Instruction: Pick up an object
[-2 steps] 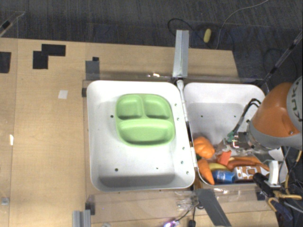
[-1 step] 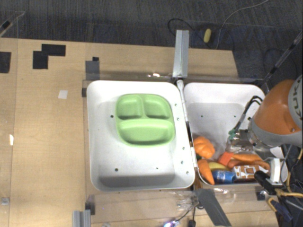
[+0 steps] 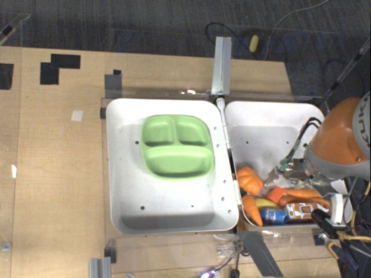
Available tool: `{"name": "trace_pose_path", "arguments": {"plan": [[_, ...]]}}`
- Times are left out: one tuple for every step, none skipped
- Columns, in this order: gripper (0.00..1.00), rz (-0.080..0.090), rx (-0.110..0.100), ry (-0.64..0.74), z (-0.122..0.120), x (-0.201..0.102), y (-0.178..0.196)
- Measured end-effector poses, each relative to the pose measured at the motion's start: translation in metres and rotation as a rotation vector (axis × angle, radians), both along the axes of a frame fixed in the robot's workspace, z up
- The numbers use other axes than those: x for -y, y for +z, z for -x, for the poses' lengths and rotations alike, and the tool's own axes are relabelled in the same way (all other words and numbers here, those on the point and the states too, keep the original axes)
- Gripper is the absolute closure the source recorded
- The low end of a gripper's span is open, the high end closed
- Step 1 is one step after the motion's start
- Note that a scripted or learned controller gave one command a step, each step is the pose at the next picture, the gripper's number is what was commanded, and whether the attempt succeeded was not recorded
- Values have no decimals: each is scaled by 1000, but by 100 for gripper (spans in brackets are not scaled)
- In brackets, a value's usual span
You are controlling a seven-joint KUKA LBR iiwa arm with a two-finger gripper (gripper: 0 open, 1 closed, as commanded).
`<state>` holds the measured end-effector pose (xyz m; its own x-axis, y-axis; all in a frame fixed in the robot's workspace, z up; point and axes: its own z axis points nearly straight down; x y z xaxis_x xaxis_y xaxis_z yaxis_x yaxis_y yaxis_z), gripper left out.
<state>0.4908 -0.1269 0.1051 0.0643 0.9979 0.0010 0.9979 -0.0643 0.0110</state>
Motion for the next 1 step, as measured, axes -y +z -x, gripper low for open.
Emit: {"name": "trace_pose_path", "arguments": {"plan": [[100,0,5,1,-2,0,11]]}}
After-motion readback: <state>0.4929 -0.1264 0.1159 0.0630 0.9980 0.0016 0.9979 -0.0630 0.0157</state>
